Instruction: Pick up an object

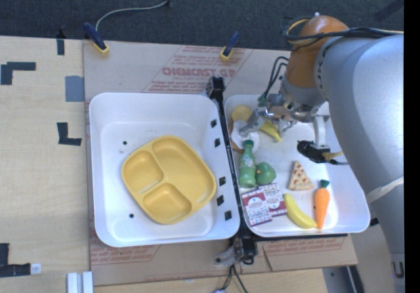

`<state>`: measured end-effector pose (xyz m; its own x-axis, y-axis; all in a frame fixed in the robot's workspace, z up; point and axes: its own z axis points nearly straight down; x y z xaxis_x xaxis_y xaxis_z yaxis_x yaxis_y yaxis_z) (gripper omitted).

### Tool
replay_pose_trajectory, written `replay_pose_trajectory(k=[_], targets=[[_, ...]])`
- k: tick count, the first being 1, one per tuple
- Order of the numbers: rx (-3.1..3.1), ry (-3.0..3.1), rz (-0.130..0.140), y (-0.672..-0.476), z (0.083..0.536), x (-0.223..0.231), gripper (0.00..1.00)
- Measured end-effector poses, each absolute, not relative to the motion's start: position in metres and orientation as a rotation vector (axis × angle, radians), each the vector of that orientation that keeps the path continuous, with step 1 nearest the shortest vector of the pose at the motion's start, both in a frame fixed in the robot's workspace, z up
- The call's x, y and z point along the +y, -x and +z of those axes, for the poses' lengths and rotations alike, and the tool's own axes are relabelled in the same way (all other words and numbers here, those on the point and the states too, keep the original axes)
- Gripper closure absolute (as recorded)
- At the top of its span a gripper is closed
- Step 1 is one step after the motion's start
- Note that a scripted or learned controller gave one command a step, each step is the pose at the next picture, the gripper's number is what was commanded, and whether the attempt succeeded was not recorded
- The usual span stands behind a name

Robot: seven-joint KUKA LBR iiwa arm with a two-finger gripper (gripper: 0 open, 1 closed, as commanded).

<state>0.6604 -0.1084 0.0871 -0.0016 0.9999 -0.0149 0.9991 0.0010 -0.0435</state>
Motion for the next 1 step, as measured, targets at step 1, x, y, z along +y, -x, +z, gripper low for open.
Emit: replay_pose_trajectory(k=[1], targets=[[-2.208, 2.205, 0.064, -0.6605, 0.0870, -0.1086, 0.00]])
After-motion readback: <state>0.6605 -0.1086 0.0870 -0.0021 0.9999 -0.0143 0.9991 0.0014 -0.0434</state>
